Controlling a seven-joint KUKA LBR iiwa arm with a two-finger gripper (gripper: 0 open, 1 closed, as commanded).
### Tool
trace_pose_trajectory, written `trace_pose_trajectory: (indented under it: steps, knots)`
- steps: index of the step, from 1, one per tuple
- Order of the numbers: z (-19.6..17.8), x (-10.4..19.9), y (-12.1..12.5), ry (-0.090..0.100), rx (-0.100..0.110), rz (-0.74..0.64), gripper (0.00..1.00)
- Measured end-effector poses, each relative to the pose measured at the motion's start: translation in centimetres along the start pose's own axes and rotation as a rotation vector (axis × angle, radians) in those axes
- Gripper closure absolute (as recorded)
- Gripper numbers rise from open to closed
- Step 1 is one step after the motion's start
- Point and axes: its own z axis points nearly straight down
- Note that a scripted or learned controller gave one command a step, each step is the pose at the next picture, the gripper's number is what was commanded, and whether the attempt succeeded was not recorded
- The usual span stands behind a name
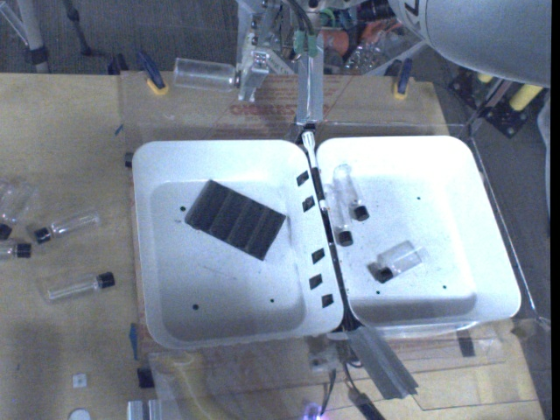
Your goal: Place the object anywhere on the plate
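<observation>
**Q:** Entry, left side first. What is on the desk (61,129)?

**A:** Loose clear vials with black caps lie on the bare wood left of the bins: one (66,227) farther off, one (79,283) nearer. More glassware sits at the left edge, too blurred to count.

**Q:** Left bin?

**A:** The left bin (166,318) holds the plate (236,220), dark and ribbed, lying flat and turned at a slant, toward the far half of the floor. Nothing rests on it.

**Q:** And the object?

**A:** It is in the right bin (455,182), well apart from the plate, with both bin rims between them. A slim vial (344,185) lies near the bin's left wall, black cap (358,210) pointing near. A second black cap (344,236) sits just nearer; I cannot make out its body. A stubby vial (400,258) lies nearer the middle of the floor, with its dark end toward the near left.

**Q:** Your own state?

**A:** My arm (477,11) shows grey at the far right corner, beyond the right bin. My jaws: I cannot tell whether they are open or closed.
</observation>
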Motion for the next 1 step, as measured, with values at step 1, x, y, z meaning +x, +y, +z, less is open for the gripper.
trace_pose_trajectory:
  steps: [1]
  knots:
    - [-1.63, 2.58, 0.93, 0.005, 0.004, 0.392, 1.00]
